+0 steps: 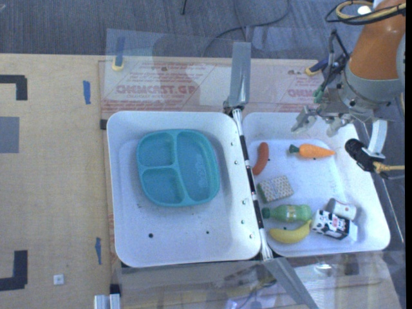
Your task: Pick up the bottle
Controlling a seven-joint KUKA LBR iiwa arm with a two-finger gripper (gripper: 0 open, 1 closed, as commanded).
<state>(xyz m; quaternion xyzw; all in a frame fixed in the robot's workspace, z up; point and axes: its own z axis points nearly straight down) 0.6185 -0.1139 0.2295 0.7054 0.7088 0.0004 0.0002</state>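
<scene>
a: green plastic bottle [287, 212], just one, lying on its side near the front of the right white bin [360, 237], touching the single yellow banana [290, 234] in front of it.

b: how many things share that bin?

a: six, counted. the bottle, the banana, one orange carrot with a green top [310, 150] near the back, one reddish-brown sausage [261, 158] by the left wall, one speckled grey square sponge [275, 187] between the sausage and the bottle, and one black-and-white patterned carton [335, 221] at the front right.

b: and the left white bin [122, 192]?

a: one teal three-compartment plate [178, 167], nothing on it.

b: the two-finger gripper [317, 118]?

a: it hangs over the back edge of the right bin, just behind the carrot and well apart from the bottle. its two fingers are spread, with nothing between them.
</scene>
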